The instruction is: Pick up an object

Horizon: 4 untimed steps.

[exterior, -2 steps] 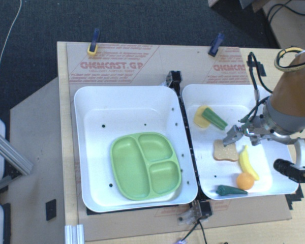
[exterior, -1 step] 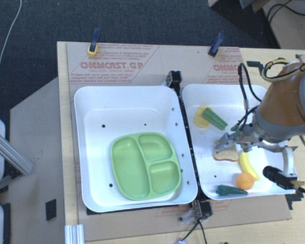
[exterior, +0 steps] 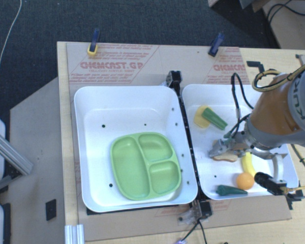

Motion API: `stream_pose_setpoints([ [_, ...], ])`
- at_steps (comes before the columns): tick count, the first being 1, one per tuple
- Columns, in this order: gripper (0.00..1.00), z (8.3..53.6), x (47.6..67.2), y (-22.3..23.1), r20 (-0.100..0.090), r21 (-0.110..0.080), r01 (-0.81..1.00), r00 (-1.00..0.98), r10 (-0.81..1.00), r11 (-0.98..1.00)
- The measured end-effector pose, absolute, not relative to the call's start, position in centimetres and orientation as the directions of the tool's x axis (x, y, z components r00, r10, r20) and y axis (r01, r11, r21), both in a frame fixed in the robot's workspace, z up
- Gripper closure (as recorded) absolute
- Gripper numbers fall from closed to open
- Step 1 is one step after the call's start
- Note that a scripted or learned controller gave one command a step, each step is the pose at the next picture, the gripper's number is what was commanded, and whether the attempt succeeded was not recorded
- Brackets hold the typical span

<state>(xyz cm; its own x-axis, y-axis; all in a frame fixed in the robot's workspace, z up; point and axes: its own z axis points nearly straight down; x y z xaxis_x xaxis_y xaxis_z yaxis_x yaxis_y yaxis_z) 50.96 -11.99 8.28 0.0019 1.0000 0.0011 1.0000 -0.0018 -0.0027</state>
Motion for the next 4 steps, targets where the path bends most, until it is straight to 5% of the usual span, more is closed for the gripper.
stream_pose_setpoints([
  [1,1.0,9.5,51.0,-12.0,-0.001,0.001,1.0,0.001,1.0,-0.001],
  [4,1.0,25.7,50.7,-12.3,-0.002,0.007,1.0,-0.001,1.0,0.001],
])
